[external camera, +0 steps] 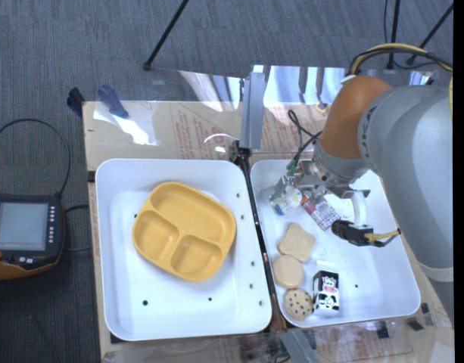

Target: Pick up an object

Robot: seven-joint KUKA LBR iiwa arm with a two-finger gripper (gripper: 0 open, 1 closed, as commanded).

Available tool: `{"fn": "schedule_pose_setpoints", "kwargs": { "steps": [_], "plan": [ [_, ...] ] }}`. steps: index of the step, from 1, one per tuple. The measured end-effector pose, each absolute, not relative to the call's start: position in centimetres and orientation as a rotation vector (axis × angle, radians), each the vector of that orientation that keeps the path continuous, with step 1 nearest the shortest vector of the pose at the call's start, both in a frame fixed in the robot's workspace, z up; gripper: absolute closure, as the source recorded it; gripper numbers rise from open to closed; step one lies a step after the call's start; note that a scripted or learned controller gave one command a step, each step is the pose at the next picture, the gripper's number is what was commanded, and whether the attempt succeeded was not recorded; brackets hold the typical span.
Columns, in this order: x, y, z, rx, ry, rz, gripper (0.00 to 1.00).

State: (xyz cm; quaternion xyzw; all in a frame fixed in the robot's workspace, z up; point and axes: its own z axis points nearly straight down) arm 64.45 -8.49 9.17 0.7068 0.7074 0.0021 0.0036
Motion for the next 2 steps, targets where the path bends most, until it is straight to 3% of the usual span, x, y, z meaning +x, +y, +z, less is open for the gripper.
{"fn": "schedule_pose_setpoints", "kwargs": {
  "steps": [1, 2],
  "plan": [
    [64.47, -8.53, 9.98, 2.209, 2.226, -0.002, 1.00],
    [64.43, -8.49, 9.91, 2.210, 2.227, -0.004, 0.00]
  ]
}}
